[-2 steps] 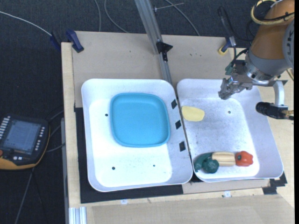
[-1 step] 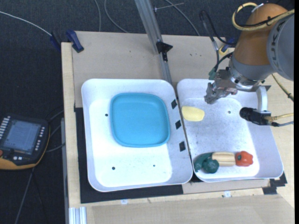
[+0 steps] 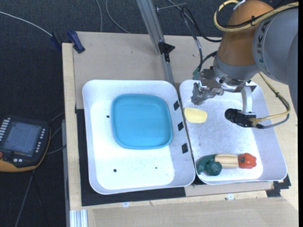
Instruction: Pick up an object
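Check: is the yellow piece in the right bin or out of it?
In: the yellow piece lies on the right bin's floor.

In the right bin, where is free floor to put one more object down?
Free: the middle of the right bin, between the yellow piece and the wooden stick. Crowded: the near edge with green piece and red piece, and the far corner under the pincer.

Even, fairly bright overhead light; no hard shadows. Soft dim shading under arm (image 3: 255, 37) on right bin (image 3: 270, 141), just right of yellow object (image 3: 195, 115). Mild sheen on blue plate (image 3: 141, 121) left of that bin, and on arm's orange band. White bins near overexposed, surface detail weak. Dark floor around bench underexposed. Overall slightly soft, grainy; gripper (image 3: 201, 96) detail smeared.
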Action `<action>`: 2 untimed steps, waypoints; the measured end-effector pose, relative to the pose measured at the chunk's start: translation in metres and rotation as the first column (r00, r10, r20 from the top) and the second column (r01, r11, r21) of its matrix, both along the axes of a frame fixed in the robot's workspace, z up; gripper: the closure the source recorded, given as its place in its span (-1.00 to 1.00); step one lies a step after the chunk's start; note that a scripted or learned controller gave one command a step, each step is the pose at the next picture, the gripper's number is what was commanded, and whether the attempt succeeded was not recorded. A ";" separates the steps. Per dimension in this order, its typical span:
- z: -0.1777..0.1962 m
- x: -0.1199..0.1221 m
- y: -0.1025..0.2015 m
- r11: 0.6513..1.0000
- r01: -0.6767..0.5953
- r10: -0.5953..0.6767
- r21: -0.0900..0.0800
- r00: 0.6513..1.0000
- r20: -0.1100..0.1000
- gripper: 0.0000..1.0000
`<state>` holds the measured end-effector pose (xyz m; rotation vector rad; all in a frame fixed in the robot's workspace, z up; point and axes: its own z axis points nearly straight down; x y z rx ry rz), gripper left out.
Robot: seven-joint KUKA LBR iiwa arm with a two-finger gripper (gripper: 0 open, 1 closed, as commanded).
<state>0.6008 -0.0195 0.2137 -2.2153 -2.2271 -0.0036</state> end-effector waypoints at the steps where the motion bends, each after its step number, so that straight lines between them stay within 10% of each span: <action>1: 0.006 -0.006 0.058 1.000 0.001 -0.001 0.000 1.000 -0.001 1.00; 2: 0.005 -0.019 0.113 1.000 0.000 0.000 0.000 1.000 -0.002 1.00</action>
